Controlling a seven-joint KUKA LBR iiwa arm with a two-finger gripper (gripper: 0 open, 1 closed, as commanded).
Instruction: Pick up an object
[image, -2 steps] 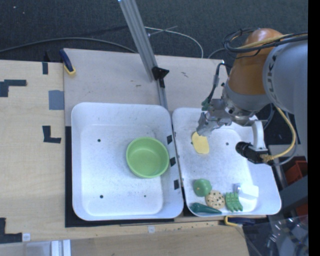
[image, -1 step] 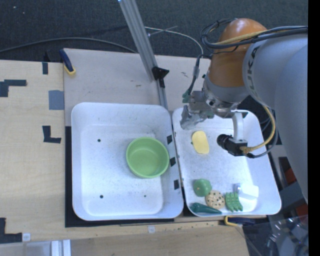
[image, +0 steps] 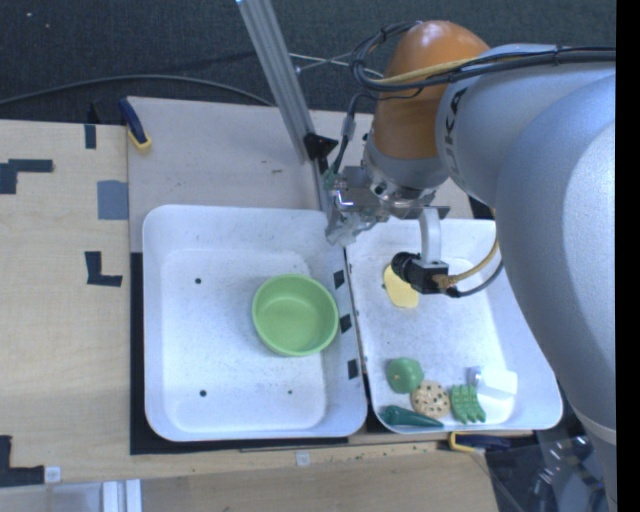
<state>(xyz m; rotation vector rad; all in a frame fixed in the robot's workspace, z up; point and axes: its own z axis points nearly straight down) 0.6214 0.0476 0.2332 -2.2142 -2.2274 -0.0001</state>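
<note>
My gripper (image: 342, 226) hangs over the far end of the divider between the two white bins, below the orange wrist band. I see nothing in it. In the left bin (image: 170, 300) a light green bowl (image: 294, 314) sits upright near the middle. The right bin (image: 520, 350) holds a yellow object (image: 400, 291) just right of and nearer than the gripper, partly behind a black cable fitting. At its near edge lie a round green object (image: 404, 373), a speckled cookie (image: 430, 398), a ridged green piece (image: 466, 403), a dark green pod (image: 410, 417) and a white block (image: 498, 382).
The big grey arm covers the right bin's far right part. A slanted metal pole (image: 283, 85) rises behind the bins. A blue and yellow clamp (image: 135, 125) lies on the bench at the far left.
</note>
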